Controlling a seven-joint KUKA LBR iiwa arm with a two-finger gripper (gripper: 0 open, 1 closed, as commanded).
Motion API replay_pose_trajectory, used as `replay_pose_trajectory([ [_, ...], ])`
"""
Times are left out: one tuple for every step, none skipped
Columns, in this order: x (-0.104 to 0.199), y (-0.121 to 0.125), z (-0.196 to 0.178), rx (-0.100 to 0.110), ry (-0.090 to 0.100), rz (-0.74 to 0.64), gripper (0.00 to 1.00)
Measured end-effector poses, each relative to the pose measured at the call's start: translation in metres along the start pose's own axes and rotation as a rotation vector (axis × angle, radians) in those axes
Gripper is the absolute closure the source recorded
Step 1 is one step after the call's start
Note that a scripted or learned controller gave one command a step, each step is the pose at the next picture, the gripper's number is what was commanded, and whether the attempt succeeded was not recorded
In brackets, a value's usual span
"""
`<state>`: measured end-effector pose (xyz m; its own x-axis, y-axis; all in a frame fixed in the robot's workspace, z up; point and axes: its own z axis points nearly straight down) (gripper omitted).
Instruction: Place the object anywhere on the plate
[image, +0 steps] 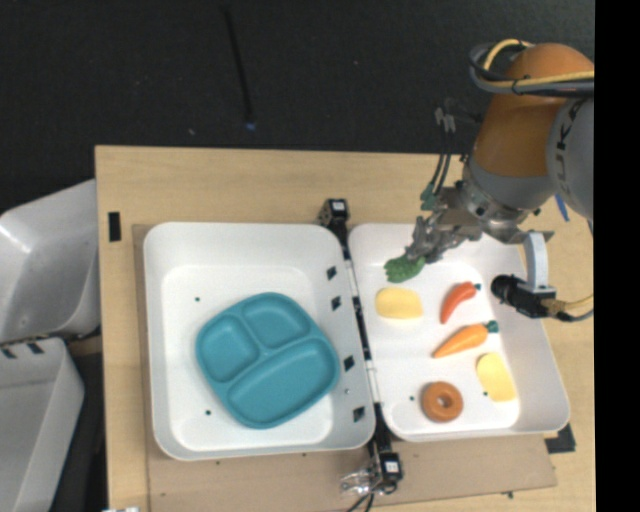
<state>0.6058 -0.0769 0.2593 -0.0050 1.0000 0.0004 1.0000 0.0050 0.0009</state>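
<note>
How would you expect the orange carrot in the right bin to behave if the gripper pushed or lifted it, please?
The carrot looks like smooth moulded toy food, so probably stiff and light. Its tapered, rounded body may roll or pivot when pushed. It lies close to the red pepper, so a nudge could knock that.

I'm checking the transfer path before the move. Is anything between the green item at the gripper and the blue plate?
Only the raised bin rims between the two bins lie between the green item by the gripper and the blue plate.
</note>
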Motion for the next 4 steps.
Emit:
replay_pose_trajectory([
  [0.052,-0.002,0.002,0.001,0.0,-0.001,1.0],
  [0.102,-0.025,0.015,0.003,0.0,-0.001,1.0],
  [0.156,-0.03,0.023,0.002,0.0,-0.002,1.0],
  [0.153,-0.029,0.023,0.001,0.0,0.003,0.0],
])
